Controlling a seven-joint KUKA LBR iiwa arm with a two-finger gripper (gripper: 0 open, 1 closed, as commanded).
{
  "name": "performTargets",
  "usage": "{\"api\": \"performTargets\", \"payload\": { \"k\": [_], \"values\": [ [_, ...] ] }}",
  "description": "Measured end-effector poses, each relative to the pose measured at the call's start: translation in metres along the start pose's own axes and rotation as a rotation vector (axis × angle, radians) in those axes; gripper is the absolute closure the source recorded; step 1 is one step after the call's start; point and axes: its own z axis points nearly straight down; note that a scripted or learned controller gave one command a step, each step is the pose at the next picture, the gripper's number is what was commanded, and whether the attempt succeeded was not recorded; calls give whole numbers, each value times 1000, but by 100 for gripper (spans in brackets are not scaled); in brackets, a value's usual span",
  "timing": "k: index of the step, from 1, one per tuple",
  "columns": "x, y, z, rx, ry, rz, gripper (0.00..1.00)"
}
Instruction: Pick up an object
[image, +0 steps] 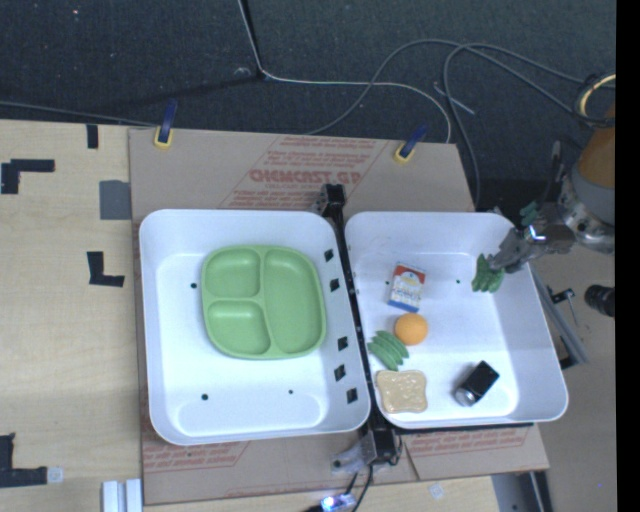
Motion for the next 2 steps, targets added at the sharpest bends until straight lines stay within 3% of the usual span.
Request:
{"api": "performTargets", "payload": {
  "k": [2],
  "values": [
    [114,-17,5,3,1,-3,100]
  ]
}}
